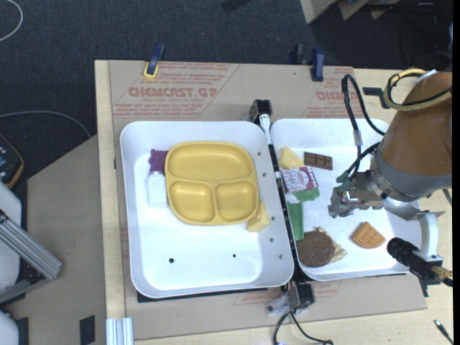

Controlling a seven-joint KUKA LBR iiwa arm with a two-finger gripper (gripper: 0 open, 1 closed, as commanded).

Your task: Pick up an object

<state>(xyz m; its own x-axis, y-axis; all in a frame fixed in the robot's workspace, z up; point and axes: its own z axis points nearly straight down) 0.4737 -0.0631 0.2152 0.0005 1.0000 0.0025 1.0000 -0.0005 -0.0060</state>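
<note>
Lowest in the right bin (323, 131) sit a brown cookie (315, 248) and an orange cracker (367, 235) — the claw (343, 200) hangs between them and slightly above, nothing visibly held; its spread I cannot tell. Cracker lies nearer, down-right.

yellow divided tray (212, 182), white bins (144, 250), brown cookie (315, 249), orange cracker (367, 236), grey-orange arm (420, 131).
</note>
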